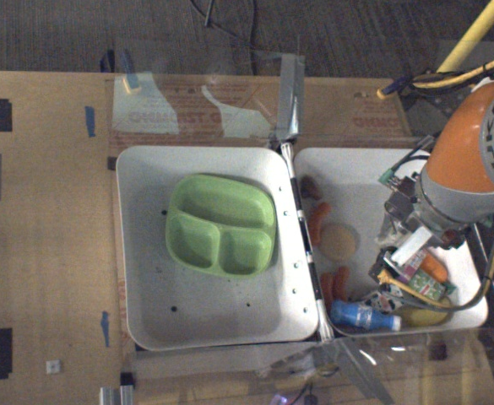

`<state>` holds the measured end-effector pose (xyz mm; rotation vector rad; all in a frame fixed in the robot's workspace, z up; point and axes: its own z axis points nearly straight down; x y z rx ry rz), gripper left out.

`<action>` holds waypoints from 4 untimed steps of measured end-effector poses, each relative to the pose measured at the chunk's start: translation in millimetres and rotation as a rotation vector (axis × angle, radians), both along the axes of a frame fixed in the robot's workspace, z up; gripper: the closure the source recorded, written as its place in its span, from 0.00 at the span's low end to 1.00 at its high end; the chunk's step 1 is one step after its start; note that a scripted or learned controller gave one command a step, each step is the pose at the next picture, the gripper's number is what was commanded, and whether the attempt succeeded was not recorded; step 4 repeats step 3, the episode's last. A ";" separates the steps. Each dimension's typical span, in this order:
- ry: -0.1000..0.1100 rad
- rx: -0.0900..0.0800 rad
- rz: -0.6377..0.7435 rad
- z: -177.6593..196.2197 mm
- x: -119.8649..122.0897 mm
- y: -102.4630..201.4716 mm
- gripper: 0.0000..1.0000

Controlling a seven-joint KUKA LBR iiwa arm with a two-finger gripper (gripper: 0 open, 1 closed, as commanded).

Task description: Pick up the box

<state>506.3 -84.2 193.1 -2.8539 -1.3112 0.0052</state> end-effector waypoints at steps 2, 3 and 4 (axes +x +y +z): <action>-0.003 -0.001 -0.239 166.1 150.1 -108.4 1.00; -0.004 -0.001 -0.334 242.7 132.8 -103.0 1.00; -0.004 -0.001 -0.334 242.7 132.8 -103.0 1.00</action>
